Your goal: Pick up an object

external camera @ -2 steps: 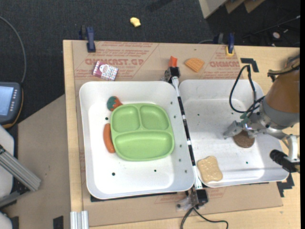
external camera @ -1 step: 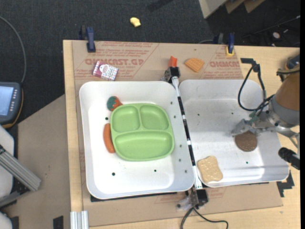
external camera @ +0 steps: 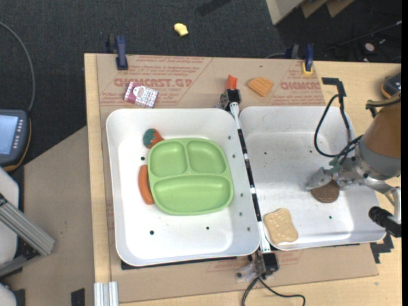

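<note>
1. Camera view looks down on the worktop [external camera: 191, 75], a cardboard-covered board that carries two white bins side by side.
2. Left bin [external camera: 127, 234] holds a green divided tray [external camera: 189, 176]. An orange carrot-like piece [external camera: 145, 185] lies along the tray's left edge, and a small teal-and-red piece [external camera: 152, 138] sits at its upper left corner.
3. Right bin [external camera: 280, 139] is where the arm [external camera: 386, 142] works, reaching in from the right and bending down to the bin floor near the right wall.
4. Cracker [external camera: 281, 226], pale and roughly square, lies in the right bin's lower left corner, well apart from the jaws.
5. Brown disc [external camera: 326, 194], flat and roughly round with no clear long axis, lies on the right bin's floor directly under the gripper [external camera: 324, 182]; I judge it to be the thing being picked.
6. Key relation: the disc sits just below and slightly toward the camera from the jaws, touching or nearly touching them, so the coming move looks like a straight close or lift with no sideways travel needed.
7. Jaws: the grey parts over the disc blur together, so I cannot tell whether they are apart or together, nor whether the disc is clamped between them.
</note>
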Controlling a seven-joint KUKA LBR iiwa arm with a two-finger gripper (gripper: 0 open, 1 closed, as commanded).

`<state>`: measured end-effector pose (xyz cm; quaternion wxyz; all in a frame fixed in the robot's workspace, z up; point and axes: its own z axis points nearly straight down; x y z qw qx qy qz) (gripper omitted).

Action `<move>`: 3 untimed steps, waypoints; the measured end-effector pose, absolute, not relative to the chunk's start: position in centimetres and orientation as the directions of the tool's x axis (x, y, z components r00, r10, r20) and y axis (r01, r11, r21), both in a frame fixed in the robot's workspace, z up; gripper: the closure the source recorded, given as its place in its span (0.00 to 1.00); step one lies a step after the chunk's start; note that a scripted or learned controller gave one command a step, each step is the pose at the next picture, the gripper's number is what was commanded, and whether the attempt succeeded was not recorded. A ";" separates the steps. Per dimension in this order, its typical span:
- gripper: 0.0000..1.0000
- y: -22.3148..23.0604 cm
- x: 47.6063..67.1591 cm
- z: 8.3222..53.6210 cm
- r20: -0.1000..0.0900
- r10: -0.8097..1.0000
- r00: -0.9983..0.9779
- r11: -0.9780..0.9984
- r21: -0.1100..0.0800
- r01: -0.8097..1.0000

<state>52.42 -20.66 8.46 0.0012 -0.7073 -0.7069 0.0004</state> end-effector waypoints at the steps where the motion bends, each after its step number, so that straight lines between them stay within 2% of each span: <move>1: 1.00 -20.7 52.6 9.6 -0.001 1.000 0.001 -0.001 0.004 1.000; 2: 1.00 -12.0 59.1 8.5 0.000 1.000 -0.010 0.010 0.006 1.000; 3: 1.00 -5.0 62.0 19.2 0.001 1.000 -0.009 0.009 0.013 1.000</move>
